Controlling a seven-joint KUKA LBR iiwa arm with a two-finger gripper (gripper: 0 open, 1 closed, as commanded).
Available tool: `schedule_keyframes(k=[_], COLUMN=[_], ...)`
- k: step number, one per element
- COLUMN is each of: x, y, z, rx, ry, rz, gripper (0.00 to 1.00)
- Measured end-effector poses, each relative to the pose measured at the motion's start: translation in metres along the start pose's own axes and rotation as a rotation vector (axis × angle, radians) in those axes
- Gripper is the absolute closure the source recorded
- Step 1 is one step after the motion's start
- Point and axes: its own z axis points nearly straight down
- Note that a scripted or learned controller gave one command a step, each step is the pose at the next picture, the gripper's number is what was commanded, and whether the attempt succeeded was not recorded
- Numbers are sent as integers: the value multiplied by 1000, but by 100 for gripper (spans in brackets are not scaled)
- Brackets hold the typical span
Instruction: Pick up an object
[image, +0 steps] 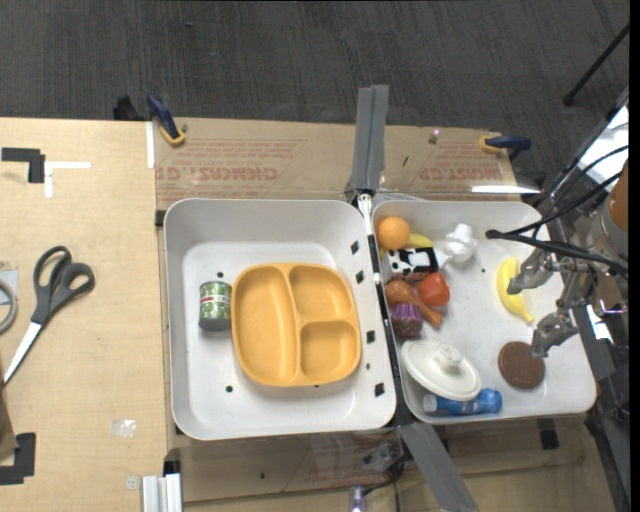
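My gripper (541, 303) reaches in over the right side of the right bin (570, 395), open, with nothing between its fingers. One fingertip (528, 274) hangs by the yellow banana (511, 291); the other is just above the brown round disc (521, 366). Further left in this bin lie an orange ball (393, 232), a black and white toy (411, 262), a red tomato (433, 289), a purple piece (406, 319), a white crumpled object (459, 243), a white lidded dish (444, 370) and a blue tube (468, 403).
The left bin (190, 400) holds a yellow divided plate (296, 324) and a small green can (214, 304). Scissors (48, 293) lie on the bench at the left. Black cables (560, 250) run across the right bin's far right corner.
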Motion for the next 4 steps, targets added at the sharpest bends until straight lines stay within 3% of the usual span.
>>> schedule_keyframes(k=[1, 2, 3, 4], x=[-67, -102, -104, -89], y=[-46, -73, -71, 6], z=[108, 173, 165, 174], rx=[0, 1, 2, -1], ry=[0, -4, -5, 1], rz=[-7, 48, 43, 287], gripper=[0, 0, 100, 100])
